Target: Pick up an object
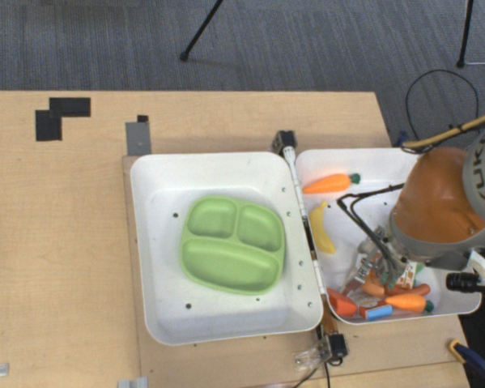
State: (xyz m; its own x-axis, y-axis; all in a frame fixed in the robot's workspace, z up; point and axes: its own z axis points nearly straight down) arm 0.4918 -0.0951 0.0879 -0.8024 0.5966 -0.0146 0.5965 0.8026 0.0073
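From the camera above, my end effector (376, 273) hangs low in the right bin (362, 162), down among a heap of small toy foods in the near corner, and my orange band and grey wrist cover much of that bin behind it. Whether it is spread or pressed together I cannot tell, since the metal parts blur into the clutter beneath. Just beside it, toward the near rim, lies a small carrot (408, 302), orange with a dark green stub at its end, lying flat and nearly level with the bin's edge. Touching that carrot on the side nearer the left bin is a short blue piece (380, 312), and a reddish-orange piece (342, 303) sits against the corner wall beyond it. Farther from me, near the far rim, a larger carrot (327, 183) lies by itself, orange with a green top. Between that one and my end effector a yellow banana (320, 229) lies along the dividing wall. Across that wall, well apart from me, the left bin (164, 315) holds a light green divided plate (232, 244) with three compartments. Both bins rest on the pale wooden surface (59, 255).
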